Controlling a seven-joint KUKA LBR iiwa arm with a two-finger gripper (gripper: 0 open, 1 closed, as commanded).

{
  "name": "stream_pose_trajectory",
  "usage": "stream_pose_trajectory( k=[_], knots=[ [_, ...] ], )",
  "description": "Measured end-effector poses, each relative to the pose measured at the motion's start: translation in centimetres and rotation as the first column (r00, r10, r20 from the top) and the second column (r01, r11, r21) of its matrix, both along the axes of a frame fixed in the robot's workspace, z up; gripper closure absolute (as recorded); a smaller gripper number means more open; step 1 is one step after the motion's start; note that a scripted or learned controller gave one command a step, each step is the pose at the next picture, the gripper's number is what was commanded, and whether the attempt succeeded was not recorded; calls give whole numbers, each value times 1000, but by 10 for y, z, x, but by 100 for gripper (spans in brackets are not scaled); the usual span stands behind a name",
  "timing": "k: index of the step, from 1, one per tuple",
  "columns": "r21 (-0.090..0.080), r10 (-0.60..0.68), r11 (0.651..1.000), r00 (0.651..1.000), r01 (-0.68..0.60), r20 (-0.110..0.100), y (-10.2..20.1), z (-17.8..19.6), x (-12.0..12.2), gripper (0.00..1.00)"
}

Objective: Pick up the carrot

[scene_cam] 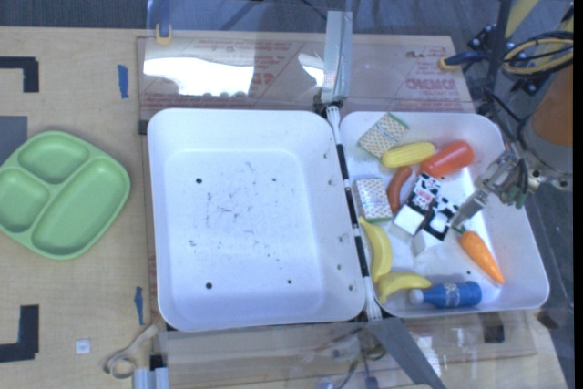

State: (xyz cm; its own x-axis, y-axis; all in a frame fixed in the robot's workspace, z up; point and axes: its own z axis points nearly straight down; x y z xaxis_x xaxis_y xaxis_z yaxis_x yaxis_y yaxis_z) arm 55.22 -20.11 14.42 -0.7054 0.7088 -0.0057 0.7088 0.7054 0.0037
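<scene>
The carrot (482,257), orange with a small green top, lies near the right wall of the right bin (526,243), its tip pointing to the front right. My gripper (468,209) hangs just above and slightly left of the carrot's green end, beside a black-and-white patterned box (426,194). Nothing shows in its grasp. The arm comes in from the right edge.
Around the carrot in the right bin lie a blue bottle (449,294), a yellow banana (379,258), a red sausage (398,185), an orange-red pepper (449,158), a yellow piece (408,154) and two small packets. The left bin (182,141) is beside it. A green divided plate (60,193) sits far left.
</scene>
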Motion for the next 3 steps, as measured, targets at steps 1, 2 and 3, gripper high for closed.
stream_pose_trajectory(
  k=[1, 2, 3],
  knots=[
    [-1, -2, 1000, 1000, 2, 7, -1, 11, 1, 100],
    [-1, -2, 1000, 1000, 2, 7, -1, 11, 1, 0],
    [0, -22, 1000, 1000, 22, -1, -12, -58, -46, 0]
  ],
)
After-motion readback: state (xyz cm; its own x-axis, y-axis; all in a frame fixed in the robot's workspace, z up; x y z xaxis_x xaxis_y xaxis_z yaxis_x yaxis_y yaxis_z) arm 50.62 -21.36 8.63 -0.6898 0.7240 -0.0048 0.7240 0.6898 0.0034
